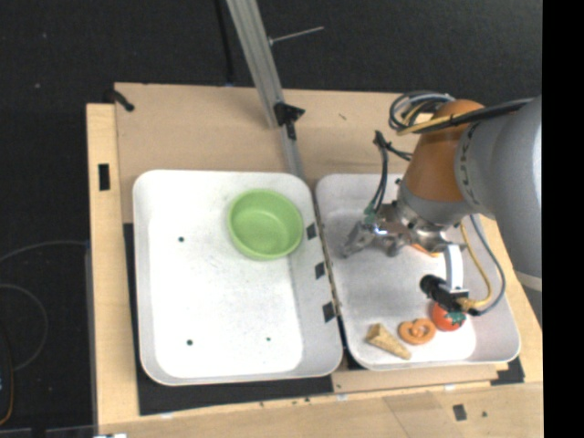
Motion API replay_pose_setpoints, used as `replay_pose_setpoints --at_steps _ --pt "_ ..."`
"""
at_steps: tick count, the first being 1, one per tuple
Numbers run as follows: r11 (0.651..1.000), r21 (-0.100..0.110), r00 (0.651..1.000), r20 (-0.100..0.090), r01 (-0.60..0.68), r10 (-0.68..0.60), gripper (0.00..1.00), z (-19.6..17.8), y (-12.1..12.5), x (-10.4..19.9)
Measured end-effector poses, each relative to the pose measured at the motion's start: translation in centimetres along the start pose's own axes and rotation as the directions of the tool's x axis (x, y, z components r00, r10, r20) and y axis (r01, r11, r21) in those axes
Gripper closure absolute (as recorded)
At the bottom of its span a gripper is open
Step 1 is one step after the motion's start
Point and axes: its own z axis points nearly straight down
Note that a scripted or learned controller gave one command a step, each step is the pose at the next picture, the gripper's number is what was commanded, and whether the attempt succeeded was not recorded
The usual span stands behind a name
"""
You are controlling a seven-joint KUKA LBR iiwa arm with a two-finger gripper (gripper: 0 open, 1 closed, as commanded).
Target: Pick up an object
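Plainly, the fingers (pixel 358 241) hung low over the right bin (pixel 401 286), near its left wall and toward its far half, reaching leftward from the wrist; whether they were spread or closed could not be told, and nothing was seen between them. The bin floor beneath them was bare. The things worth picking lay well apart from there, along the right bin's near edge: a tan wedge (pixel 388 339), an orange disc (pixel 418 330) just beside it, and a red piece (pixel 447 317) just beyond, close to the near right corner. A green bowl (pixel 265 224) sat upright in the left bin (pixel 182 290), toward its far right corner. To do the step well, I judged the arm should lift off, carry toward the near edge and choose the wedge, since it stood a little clear of the disc on its left side. The wedge's long axis ran slantwise, from near its left end down toward the bin's near right, its narrow tip seeming to point that way, though it was small and hard to read. The fingers ought to be turned to close across that axis, on the short width, and come down square with the left one clear of the bin's near wall. The chief risk was nudging the disc or pinching against the rim.
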Motion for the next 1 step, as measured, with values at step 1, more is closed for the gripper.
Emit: replay_pose_setpoints --at_steps 1 --pt "1.000 -0.007 1.000 -0.002 -0.005 0.005 1.00 -1.35 0.17 0.00"
